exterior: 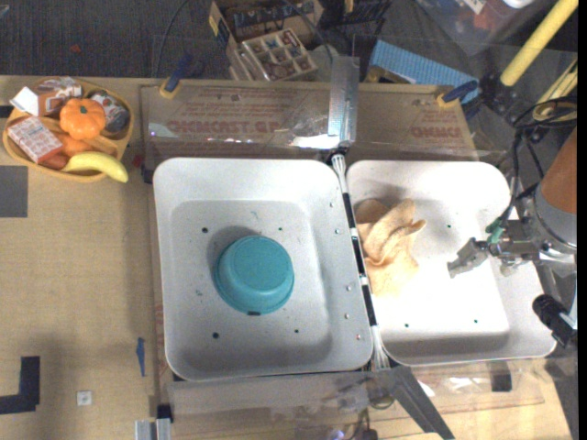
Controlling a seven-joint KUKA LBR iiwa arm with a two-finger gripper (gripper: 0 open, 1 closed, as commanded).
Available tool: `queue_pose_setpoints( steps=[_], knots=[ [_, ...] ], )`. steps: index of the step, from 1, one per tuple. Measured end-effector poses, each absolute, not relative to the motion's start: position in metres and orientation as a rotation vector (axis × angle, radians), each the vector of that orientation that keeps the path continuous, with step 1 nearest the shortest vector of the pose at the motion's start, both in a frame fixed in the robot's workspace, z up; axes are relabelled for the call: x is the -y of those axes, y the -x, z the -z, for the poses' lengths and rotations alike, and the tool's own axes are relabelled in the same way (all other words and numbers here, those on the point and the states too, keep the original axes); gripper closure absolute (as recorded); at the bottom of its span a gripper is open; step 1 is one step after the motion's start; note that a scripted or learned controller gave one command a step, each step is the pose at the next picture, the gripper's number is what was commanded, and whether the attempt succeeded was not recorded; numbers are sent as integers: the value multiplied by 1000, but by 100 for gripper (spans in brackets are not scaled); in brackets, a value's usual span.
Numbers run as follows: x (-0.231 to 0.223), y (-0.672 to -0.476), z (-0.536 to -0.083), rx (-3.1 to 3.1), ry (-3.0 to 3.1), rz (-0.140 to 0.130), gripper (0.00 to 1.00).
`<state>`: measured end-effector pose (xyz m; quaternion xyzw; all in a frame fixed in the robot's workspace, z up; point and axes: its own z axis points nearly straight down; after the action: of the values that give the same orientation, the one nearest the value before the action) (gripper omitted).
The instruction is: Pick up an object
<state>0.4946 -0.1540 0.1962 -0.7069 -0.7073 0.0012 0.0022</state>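
Over on the right side, the arm (559,204) is reaching in across the far edge of the right bin (477,333), with the gripper (470,257) hanging over bare bin floor. It's not gripping anything, nothing is sitting between the fingers, and honestly the picture is too small and blurry for me to say whether they're spread or pinched, so I can't tell.

Closest pickable thing is the tan cloth (390,241), which is lying crumpled against the left wall of that same bin, right by the divider. It's near the gripper but clearly apart from it, with open white floor between them. Bunched up against the wall like that, I'm guessing it's going to be awkward to get fingers around.

The other candidate is the teal bowl (255,273), sitting upside down in the middle of the left bin (183,200), well apart from the arm. Flipped over, it's offering a smooth dome and no rim to pinch, so probably a poor target.

My read: the pick isn't happening yet, and the cloth is looking like the likelier goal.

Off on the bench at the far left, a fruit basket (69,131) is just sitting out of play.
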Motion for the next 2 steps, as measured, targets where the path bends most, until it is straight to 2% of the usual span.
queue_pose_setpoints(
  steps=[1,2],
  knots=[
    [143,-481,-221,2292,2149,-2,0],
    [143,-481,-221,2292,2149,-1,0]
  ],
)
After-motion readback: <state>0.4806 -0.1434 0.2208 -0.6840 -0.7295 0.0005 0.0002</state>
